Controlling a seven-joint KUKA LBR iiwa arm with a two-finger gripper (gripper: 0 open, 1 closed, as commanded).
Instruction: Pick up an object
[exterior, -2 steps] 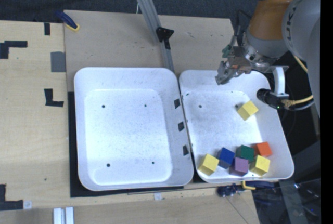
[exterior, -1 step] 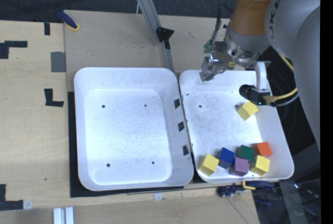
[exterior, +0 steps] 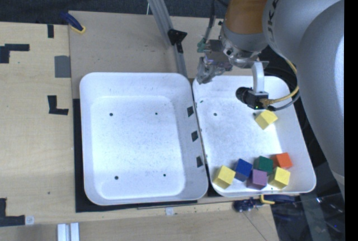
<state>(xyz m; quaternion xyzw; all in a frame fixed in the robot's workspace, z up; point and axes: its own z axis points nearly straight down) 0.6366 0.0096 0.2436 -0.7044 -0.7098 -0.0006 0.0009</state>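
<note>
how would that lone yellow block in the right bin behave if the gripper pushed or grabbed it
The yellow block looks like a rigid cube, so it would probably slide, not roll. Flat faces should suit a pinch. It sits apart from the cluster, so neighbours likely won't interfere.

One fixed cam, mounted above the bench (exterior: 33,139) and tilted down at a slant, so the far edge of the bench is seen toward the top of the frame w/ dark floor beyond it. Both white bins are taken in whole: left bin (exterior: 89,122) approx. centre frame, right bin (exterior: 224,128) right of centre. The view is set at mid distance; the wooden bench top runs off the left and bottom edges. The grey arm (exterior: 313,38) is seen entering from the right, its bulk close to the lens and cropped by the top and right edges.
</note>
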